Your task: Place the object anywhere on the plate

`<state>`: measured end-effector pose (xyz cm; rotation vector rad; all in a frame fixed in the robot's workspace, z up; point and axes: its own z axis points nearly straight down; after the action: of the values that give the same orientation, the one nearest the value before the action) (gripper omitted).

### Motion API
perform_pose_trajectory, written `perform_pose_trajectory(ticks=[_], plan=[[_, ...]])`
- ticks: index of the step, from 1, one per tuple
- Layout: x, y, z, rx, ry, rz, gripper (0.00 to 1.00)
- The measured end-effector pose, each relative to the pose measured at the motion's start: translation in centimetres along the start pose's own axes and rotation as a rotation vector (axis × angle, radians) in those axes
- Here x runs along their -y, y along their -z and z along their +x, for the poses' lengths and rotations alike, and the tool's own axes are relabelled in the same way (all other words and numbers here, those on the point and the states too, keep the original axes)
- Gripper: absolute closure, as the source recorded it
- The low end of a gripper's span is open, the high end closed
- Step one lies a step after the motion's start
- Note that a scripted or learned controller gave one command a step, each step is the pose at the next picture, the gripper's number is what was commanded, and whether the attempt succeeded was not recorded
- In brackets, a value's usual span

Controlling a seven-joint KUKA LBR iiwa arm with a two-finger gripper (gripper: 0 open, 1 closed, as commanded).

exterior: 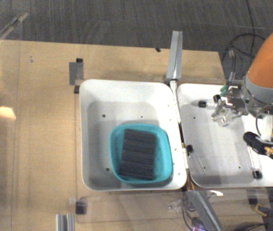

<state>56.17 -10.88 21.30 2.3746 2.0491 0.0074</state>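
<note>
A dark grey ridged block (138, 153) lies flat on the teal plate (163, 150), which sits in the front half of the left bin (92, 129). My gripper (221, 112) hangs over the back part of the right bin (208, 162), well to the right of the plate and apart from the block. Nothing shows under it or against it. The arm's orange band (268, 66) rises behind it at the right edge.
A raised divider (178, 129) separates the two bins. A metal post (175, 57) stands behind the divider. The wooden bench (30, 143) spreads to the left, with small black fixtures (79, 61) near the left bin's corners.
</note>
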Motion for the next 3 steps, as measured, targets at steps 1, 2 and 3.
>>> perform_pose_trajectory(ticks=[1, 2, 3], plan=[[2.4, -2.8, 5.7, -0.001, 0.16, 0.002, 1.0], [0.9, -1.5, 9.1, -0.001, 0.246, 0.001, 1.0], [3.2, 0.6, 16.9, -0.002, 0.397, -0.001, 1.0]])
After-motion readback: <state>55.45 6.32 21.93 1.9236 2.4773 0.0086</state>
